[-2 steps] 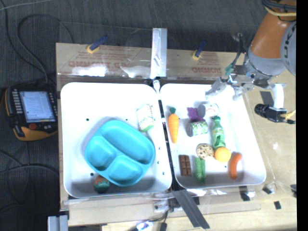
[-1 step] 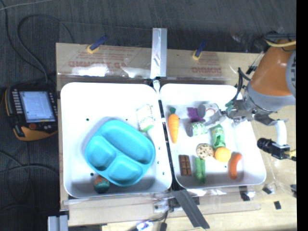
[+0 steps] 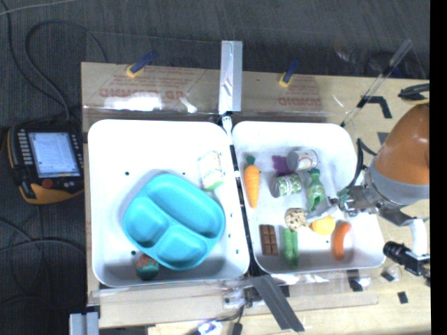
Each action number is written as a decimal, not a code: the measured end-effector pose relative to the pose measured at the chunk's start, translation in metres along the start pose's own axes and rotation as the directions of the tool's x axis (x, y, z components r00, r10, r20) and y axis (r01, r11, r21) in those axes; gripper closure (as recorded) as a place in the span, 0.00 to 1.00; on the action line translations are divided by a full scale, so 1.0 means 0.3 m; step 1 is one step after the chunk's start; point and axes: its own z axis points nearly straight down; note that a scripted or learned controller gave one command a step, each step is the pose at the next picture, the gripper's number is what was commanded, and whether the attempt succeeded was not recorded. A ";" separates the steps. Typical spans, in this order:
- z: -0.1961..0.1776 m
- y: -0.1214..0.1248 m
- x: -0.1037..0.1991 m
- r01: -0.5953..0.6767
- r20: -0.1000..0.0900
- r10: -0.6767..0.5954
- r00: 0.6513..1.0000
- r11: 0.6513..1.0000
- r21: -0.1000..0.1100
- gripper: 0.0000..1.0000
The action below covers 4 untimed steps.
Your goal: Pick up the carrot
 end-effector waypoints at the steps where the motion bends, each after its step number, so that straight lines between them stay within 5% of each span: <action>1: 0.199 0.053 -0.070 -0.004 0.008 0.004 1.000 1.000 -0.025 0.00; 2: 0.201 0.038 0.134 -0.009 0.009 0.009 1.000 1.000 -0.027 0.00; 3: 0.167 0.042 0.141 -0.006 0.005 0.006 1.000 1.000 -0.027 1.00; 4: -0.247 0.013 0.135 0.033 0.005 -0.033 0.999 0.999 -0.002 1.00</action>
